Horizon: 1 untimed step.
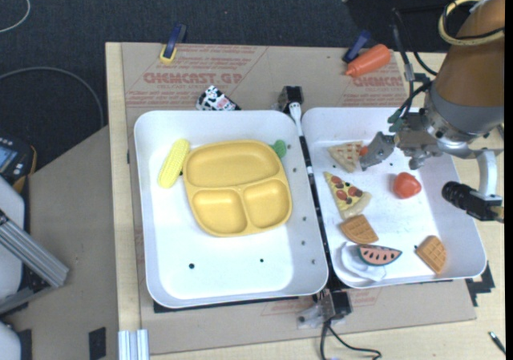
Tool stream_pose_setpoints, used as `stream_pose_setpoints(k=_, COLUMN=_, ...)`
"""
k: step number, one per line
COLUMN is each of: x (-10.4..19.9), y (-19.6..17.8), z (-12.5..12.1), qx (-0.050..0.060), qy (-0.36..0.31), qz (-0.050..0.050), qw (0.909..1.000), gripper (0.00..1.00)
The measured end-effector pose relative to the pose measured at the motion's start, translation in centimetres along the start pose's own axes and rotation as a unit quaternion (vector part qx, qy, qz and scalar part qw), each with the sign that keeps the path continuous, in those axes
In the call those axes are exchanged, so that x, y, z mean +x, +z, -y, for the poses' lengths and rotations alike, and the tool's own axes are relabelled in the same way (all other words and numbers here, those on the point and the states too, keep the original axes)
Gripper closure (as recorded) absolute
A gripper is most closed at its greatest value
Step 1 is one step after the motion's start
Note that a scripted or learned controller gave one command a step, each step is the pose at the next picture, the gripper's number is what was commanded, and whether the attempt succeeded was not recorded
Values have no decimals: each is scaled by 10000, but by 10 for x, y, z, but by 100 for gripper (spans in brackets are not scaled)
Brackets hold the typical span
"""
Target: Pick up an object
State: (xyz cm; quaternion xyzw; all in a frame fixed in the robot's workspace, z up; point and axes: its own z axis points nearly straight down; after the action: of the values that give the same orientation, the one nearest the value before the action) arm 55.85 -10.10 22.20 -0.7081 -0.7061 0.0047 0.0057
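Red plastic is your nearest option: a small tomato (pixel 406 184) lies on the floor of the right bin (pixel 461 262), at about three o'clock from the bin's centre and just beside the pincer (pixel 398 151), which hangs over the bin's upper part. The two fingers stand spread, one near a pizza slice (pixel 347 155) at the eleven o'clock corner, the other just above the tomato, and nothing sits between them; you would call the pincer released.

The tomato looks like a hollow toy: light, stiff and smooth, so likely slippery. Being rounded, it may roll or squirt out if you pinch off-centre. Close across its widest part, with the fingers straddling it evenly.

The flat pieces look harder. A second pizza slice (pixel 347 194) lies near the middle-left, a waffle (pixel 358 229) at seven o'clock, a watermelon slice (pixel 377 254) on a small white dish (pixel 351 266) at six o'clock, and another waffle (pixel 431 253) at five o'clock. Thin and flush with the floor, they offer only edges.

The left bin (pixel 160 270) holds a yellow divided plate (pixel 236 186) and a corn cob (pixel 172 163) at nine o'clock of it, well apart from the pincer.
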Motion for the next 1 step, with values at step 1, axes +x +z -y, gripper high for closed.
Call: stream_pose_setpoints(k=1, x=0, y=-7, z=-3, qx=-71, qy=-13, qz=7, qw=10000, gripper=0)
